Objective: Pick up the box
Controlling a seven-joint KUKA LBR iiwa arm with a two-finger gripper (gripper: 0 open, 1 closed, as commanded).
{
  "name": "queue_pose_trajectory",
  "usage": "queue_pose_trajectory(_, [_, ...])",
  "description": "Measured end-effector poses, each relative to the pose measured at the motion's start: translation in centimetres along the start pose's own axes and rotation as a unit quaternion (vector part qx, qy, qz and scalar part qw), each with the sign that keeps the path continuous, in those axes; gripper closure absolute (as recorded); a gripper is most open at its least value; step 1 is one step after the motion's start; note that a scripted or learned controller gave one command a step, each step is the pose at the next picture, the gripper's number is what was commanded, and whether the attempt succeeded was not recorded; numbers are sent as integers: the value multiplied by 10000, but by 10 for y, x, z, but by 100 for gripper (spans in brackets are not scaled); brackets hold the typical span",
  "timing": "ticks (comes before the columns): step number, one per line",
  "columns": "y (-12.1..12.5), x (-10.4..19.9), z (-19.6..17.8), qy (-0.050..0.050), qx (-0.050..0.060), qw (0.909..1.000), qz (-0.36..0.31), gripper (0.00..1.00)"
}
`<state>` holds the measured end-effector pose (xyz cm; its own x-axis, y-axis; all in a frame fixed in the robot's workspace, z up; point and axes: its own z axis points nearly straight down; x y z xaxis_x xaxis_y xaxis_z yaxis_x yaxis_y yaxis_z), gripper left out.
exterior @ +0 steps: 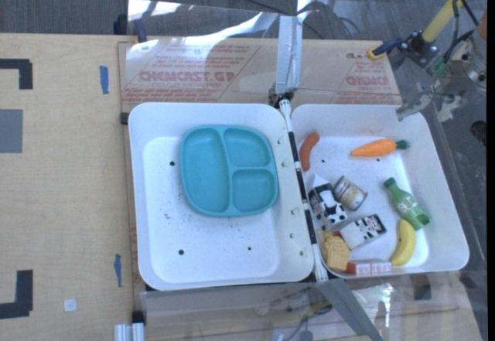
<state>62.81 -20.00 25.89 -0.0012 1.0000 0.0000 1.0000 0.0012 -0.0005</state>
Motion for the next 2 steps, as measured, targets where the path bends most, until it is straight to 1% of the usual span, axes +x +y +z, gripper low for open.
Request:
queue_pose_trajectory(1, [-67,61,113,2,3,9996,265,0])
queue_pose_trajectory(2, [-78,87,143,-29,-143,9998,-135,0])
